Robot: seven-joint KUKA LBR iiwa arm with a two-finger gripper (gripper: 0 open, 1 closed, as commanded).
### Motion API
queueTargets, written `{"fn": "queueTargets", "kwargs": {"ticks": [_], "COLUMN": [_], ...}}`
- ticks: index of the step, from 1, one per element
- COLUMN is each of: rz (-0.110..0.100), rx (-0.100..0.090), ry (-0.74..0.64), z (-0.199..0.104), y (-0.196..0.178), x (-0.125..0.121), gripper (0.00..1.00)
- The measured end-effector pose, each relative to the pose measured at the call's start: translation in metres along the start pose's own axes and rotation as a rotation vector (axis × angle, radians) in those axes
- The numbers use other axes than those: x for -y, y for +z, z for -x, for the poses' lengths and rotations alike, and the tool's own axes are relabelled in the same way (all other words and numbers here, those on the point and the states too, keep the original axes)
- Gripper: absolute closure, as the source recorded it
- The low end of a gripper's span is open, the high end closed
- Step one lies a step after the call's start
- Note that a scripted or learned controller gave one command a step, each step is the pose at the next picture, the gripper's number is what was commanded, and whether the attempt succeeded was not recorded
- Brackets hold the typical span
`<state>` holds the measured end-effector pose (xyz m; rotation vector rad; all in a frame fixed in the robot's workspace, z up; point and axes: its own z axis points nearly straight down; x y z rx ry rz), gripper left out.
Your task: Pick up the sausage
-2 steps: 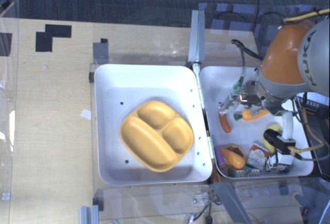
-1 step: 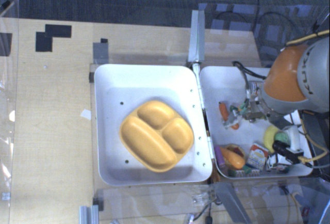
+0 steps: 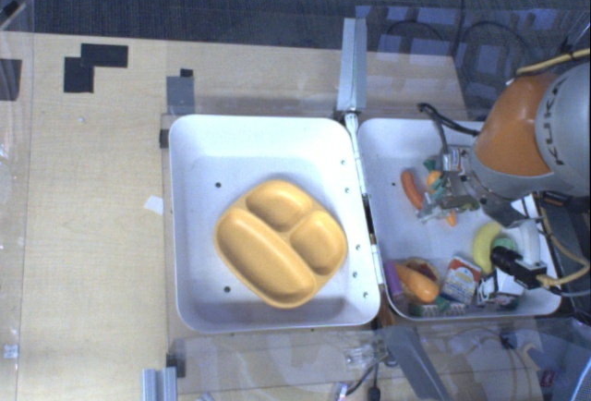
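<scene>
Hand (image 3: 450,196) is hovering right beside sausage (image 3: 412,189) in upper part of right bin (image 3: 388,136); finger state unclear; should be shifting left, centring over it

Even bright light; soft shadows
</scene>
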<state>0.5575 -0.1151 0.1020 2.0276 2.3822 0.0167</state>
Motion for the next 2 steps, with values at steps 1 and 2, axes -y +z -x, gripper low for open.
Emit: {"fn": "queueTargets", "kwargs": {"ticks": [1,2], "rz": [-0.008,-0.008], "rx": [-0.003,0.0], "ry": [-0.228,0.212], "z": [-0.018,-0.059], "y": [0.015,-0.083], "x": [-0.076,-0.125], "gripper": [1.0,1.0]}}
